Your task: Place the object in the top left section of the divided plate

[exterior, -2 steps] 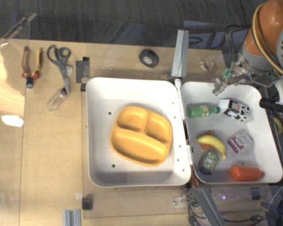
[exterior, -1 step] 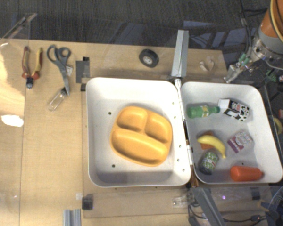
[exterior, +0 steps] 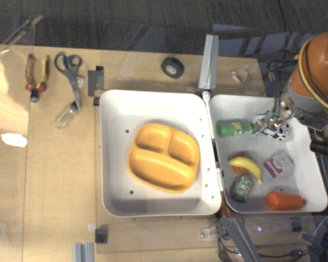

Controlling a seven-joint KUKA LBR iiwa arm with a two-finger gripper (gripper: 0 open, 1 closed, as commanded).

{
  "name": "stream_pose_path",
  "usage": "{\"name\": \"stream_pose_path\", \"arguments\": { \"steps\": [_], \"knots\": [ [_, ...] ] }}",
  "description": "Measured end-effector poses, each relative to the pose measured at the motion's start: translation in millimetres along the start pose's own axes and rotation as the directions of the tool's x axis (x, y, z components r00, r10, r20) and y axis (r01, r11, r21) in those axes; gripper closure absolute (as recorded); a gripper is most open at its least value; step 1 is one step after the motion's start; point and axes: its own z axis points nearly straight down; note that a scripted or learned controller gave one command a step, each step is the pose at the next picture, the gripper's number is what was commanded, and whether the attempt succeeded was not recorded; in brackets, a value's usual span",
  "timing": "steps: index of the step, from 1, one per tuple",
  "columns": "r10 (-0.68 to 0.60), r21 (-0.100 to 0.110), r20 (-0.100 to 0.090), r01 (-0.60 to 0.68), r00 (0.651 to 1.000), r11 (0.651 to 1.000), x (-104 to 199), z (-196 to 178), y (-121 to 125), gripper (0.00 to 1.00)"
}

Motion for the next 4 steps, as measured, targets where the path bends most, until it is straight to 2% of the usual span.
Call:
{"name": "stream_pose_path", "arguments": {
  "steps": [1,2,3,4],
  "knots": [
    [0.028,-0.003,0.001,-0.028,1.0,1.0,62,-55,18,1.0],
    [-0.019,-0.002,0.0,0.019,1.0,1.0,141,-58,59,1.0],
    [-0.215,-0.003,-0.001,0.215,0.977,0.977,207,-36,76,1.0],
    [-0.427,-0.003,-0.001,0.427,0.904,0.904,258,-18,52,1.0]
  ]
}}
